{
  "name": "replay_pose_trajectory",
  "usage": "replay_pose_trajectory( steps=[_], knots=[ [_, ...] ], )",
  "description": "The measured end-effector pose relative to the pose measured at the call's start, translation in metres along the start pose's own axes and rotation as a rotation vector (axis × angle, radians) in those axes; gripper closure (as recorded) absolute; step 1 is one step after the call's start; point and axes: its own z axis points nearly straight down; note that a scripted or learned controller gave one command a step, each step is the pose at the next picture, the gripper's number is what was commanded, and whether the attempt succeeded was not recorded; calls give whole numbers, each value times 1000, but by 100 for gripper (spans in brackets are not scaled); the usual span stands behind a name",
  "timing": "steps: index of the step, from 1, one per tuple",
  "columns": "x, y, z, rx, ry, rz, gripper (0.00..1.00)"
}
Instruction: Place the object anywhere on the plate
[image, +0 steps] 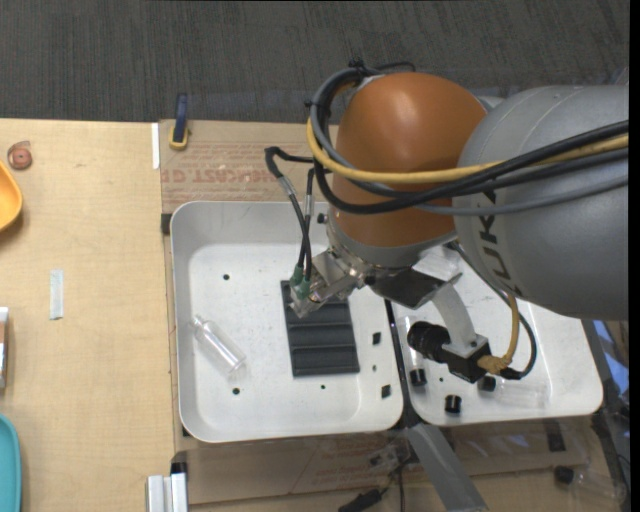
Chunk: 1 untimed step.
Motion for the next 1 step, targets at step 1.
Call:
replay_pose_trajectory(
  steps=[1],
  knots=[
    [-49, 40, 60, 2, 1, -101, 100]
  ],
)
